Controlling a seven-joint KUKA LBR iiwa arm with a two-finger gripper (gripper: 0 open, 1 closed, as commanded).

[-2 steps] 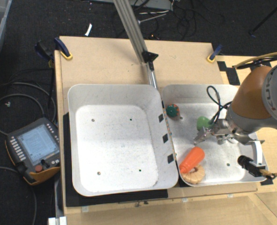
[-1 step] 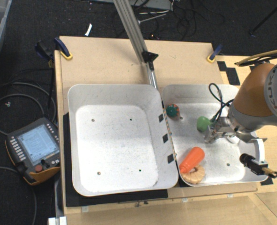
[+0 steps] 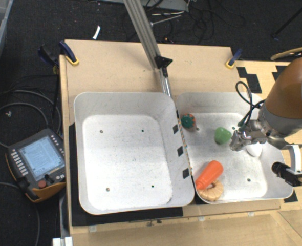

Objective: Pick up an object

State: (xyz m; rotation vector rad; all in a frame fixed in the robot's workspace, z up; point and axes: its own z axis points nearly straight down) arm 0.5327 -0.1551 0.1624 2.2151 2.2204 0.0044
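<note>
The right bin (image 3: 258, 191) holds a green ball (image 3: 222, 135) near its middle, a small red and green ball (image 3: 188, 120) by its left wall, an orange carrot-shaped toy (image 3: 209, 173) and a tan round piece (image 3: 213, 191) at its front left. A white object (image 3: 254, 149) lies partly under the arm. My gripper (image 3: 238, 139) hangs low in the right bin, just right of the green ball, close to it. The wrist hides the fingers.
The left bin (image 3: 89, 106) sits beside the right one. A grey metal pole (image 3: 143, 27) slants down from the top to the bins' shared rear corner. A teach pendant (image 3: 36, 160) lies on the floor at left. Clamps hold the bench's back corners.
</note>
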